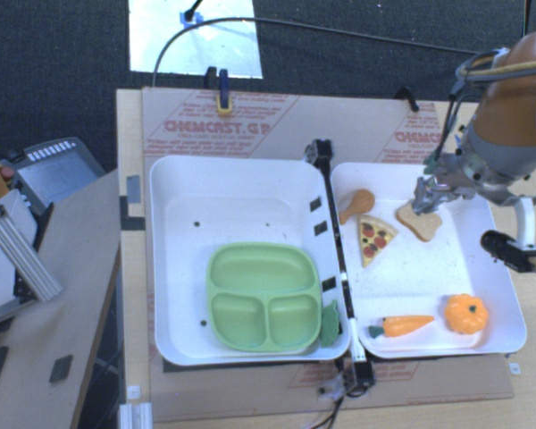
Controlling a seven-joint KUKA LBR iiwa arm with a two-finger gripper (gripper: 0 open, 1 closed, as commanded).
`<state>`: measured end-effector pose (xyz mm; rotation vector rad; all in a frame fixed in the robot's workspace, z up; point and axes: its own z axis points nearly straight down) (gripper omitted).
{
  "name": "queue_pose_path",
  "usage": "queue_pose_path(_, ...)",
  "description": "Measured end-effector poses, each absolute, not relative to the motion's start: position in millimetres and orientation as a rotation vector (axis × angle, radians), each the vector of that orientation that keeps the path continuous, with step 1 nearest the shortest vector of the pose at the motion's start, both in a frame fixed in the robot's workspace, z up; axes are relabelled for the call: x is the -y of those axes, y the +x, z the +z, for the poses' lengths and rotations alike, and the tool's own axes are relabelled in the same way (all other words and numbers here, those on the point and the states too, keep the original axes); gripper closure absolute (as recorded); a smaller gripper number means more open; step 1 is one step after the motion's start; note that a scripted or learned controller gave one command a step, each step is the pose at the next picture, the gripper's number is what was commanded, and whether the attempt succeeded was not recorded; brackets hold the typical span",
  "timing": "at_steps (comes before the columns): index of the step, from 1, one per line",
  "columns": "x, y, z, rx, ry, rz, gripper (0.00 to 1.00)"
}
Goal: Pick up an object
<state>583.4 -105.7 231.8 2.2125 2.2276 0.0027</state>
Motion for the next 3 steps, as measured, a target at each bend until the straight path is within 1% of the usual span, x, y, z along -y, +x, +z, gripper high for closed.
queue_pose_path(1,59,573.5,236,-2.228,2.214,0.001,1.0)
queue_pose_path(2,11,576.1,225,-2.229,2.213,0.002,1.0)
queue_pose_path(3,-43,573.8,215,-2.232,2.212,0.002,1.0)
